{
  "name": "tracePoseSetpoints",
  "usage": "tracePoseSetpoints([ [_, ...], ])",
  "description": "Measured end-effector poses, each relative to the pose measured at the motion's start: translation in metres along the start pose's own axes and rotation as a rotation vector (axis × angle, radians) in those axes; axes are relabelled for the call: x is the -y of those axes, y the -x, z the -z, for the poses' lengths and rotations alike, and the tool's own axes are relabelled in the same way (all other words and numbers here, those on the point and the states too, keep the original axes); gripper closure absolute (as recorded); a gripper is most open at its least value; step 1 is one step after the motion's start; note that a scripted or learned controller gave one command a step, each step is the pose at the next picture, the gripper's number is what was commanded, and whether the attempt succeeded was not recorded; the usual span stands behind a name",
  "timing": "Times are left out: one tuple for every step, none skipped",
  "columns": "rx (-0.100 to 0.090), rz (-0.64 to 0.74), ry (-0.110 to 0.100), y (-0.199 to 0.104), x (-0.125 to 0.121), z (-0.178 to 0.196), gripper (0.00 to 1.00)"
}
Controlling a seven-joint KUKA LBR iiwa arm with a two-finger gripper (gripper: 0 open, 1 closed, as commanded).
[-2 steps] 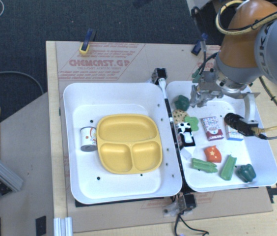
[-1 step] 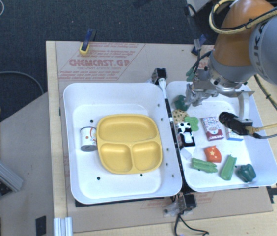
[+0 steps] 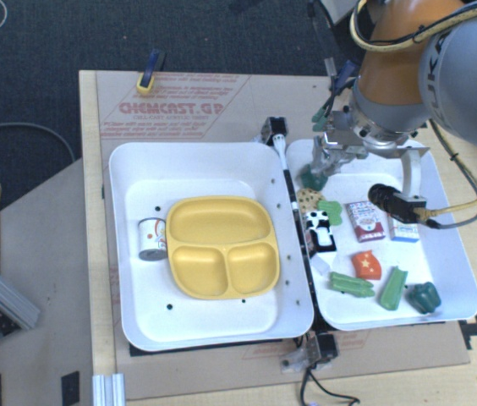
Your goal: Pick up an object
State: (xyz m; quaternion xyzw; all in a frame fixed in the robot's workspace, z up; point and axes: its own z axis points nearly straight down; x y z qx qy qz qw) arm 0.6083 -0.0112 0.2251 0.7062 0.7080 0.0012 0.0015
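Two shallow white bins sit side by side on a cardboard-covered bench. The left bin [image 3: 128, 172] is largely taken up by a smooth yellow three-compartment plate [image 3: 222, 245], leaving bare floor along its upper and left walls; a small white can [image 3: 151, 238] lies on its side touching the plate's left edge. The right bin [image 3: 463, 269] is crowded toward its left and lower parts: a black-and-white cow toy [image 3: 320, 228] near the dividing wall, a red box [image 3: 365, 222], an orange-red piece [image 3: 367, 265], two green sticks [image 3: 351, 284], and a dark green pepper [image 3: 424, 297]. The gripper [image 3: 330, 161] hangs low over this bin's upper left corner, beside a dark green object [image 3: 313, 178]; whether it is clenched or released cannot be told.
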Motion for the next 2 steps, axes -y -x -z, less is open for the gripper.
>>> tracePoseSetpoints([
  [0.000,-0.002,0.000,0.0057,-0.0049,0.0048,1.00],
  [0.000,-0.003,-0.006,0.0125,0.0044,0.0098,1.00],
])
